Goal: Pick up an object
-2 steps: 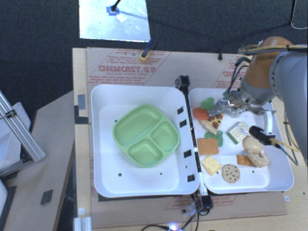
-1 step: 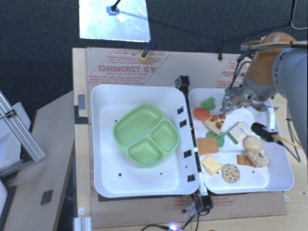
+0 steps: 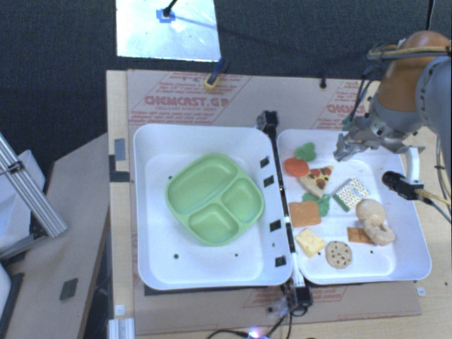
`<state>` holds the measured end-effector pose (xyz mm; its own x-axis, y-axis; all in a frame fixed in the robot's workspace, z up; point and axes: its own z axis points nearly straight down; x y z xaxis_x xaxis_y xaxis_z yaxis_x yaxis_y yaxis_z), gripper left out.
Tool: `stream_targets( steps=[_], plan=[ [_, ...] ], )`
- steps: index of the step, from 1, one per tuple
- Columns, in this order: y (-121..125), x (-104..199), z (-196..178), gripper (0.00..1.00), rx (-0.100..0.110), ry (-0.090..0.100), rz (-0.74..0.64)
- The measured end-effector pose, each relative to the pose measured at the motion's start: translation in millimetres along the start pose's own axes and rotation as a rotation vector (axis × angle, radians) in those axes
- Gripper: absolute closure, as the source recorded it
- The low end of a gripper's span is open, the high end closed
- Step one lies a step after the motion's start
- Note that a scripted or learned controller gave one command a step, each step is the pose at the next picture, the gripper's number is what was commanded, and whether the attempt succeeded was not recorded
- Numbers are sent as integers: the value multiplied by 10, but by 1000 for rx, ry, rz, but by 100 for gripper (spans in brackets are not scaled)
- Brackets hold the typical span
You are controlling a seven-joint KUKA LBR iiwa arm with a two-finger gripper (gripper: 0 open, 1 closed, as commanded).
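Reaching in from the right, grey arm [image 3: 413, 69] with orange band noted above right bin [image 3: 406, 260]. Gripper [image 3: 344, 149] found low over that bin's upper part, near green leaf piece [image 3: 306, 150] and red tomato piece [image 3: 296, 167]; nothing seen between its tips, and could not tell whether spread or pressed together. Recorded in right bin: pizza slice [image 3: 317, 179], green-and-white patterned block [image 3: 351, 193], orange cracker [image 3: 304, 213], cheese cube [image 3: 310, 241], cookie [image 3: 339, 254], beige lumpy piece [image 3: 373, 220]. Left bin [image 3: 152, 260] held green divided plate [image 3: 214, 198], lying flat near centre. Both bins seated side by side on cardboard-covered surface [image 3: 183, 97].
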<state>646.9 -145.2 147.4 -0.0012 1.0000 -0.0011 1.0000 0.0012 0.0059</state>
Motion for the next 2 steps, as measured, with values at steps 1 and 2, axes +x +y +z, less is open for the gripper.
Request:
stream_targets(
  steps=[1,2],
  plan=[
    [69,-31,-459,100,-2,0,-4],
    [86,-33,-800,100,0,0,-4]
  ],
)
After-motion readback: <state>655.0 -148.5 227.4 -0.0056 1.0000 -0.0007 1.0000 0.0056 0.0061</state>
